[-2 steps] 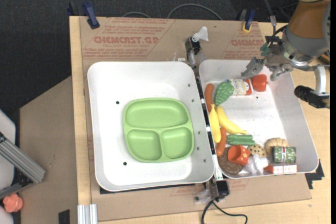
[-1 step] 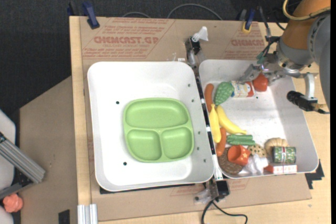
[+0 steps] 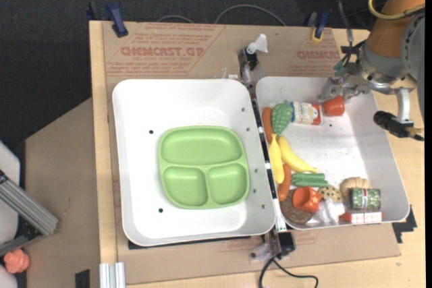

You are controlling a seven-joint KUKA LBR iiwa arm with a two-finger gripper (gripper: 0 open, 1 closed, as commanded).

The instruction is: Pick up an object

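Note:
My gripper (image 3: 335, 86) hangs over the far edge of the right bin (image 3: 378, 145), at the end of the grey arm with the orange band (image 3: 398, 0). Just below it lies a white bottle (image 3: 307, 112) with a red cap (image 3: 334, 106), on its side. The gripper is close above the cap, and I cannot tell whether it touches it. A green leafy toy (image 3: 280, 117) lies at the bottle's left end. A yellow banana (image 3: 285, 155), a green vegetable (image 3: 309, 179) and a red cup (image 3: 305, 197) lie nearer the front of that bin.
The left bin (image 3: 135, 111) holds a green divided plate (image 3: 202, 166). A small can (image 3: 365, 199), a bread piece (image 3: 354, 183) and a red and white box (image 3: 361, 217) crowd the right bin's front corner. An orange carrot (image 3: 267, 121) lies along its left wall.

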